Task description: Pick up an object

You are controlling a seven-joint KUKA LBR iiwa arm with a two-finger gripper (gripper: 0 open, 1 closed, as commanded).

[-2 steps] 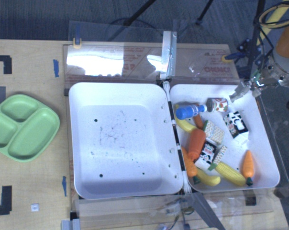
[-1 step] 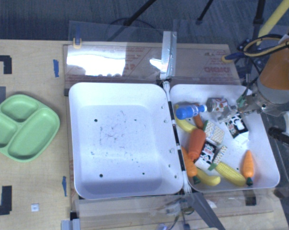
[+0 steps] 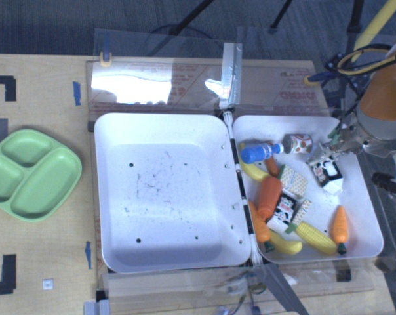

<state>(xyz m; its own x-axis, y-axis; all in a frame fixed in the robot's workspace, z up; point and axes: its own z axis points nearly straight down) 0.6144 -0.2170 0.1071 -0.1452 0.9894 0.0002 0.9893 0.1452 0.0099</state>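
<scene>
Since the grey arm's two-finger gripper [image 3: 329,155] hangs over the right white plastic bin [image 3: 365,195], the small black-and-white packet [image 3: 326,172] just below it looks like the target. Its long axis tilts diagonally, pointing toward the bin's far right corner. Honestly can't tell the gripper's state.

The arm [image 3: 381,107] is cut off by the frame's right edge; its jaws blur into clutter in the right bin [image 3: 372,195], their state unreadable, labels too small to read
</scene>
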